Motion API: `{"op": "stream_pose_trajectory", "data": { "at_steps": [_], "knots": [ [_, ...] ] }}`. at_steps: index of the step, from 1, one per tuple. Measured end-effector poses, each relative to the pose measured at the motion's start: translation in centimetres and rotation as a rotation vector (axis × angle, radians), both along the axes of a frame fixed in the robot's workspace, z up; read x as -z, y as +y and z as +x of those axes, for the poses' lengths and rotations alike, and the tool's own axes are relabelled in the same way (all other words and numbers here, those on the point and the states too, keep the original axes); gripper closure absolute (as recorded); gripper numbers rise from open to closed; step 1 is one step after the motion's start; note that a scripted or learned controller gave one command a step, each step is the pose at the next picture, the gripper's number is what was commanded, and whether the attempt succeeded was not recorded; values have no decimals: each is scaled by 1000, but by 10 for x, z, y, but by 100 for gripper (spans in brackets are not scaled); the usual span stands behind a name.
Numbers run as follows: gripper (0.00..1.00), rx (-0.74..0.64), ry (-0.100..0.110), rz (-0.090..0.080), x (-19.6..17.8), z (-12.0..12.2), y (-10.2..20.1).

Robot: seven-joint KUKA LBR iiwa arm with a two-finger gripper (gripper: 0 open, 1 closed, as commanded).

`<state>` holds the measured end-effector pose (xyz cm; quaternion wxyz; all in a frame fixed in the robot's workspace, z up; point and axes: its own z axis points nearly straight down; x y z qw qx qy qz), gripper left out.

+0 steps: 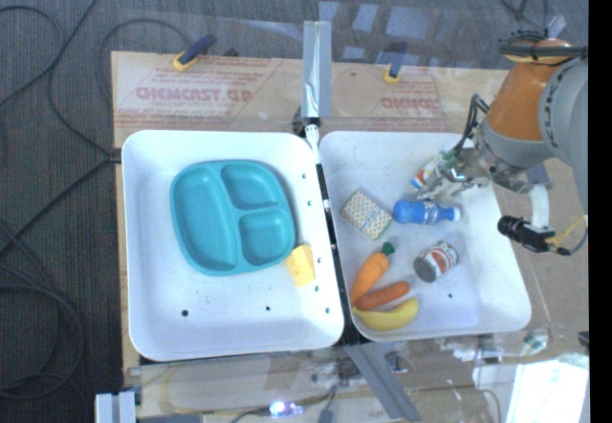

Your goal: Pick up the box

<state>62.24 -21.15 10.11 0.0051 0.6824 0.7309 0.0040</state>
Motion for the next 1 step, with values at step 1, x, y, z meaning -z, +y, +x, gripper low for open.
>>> {"op": "stream_pose_trajectory", "data": {
  "at_steps": [1],
  "knots": [
    [100, 432, 18, 0, 5, 25, 10]
  ]
}}
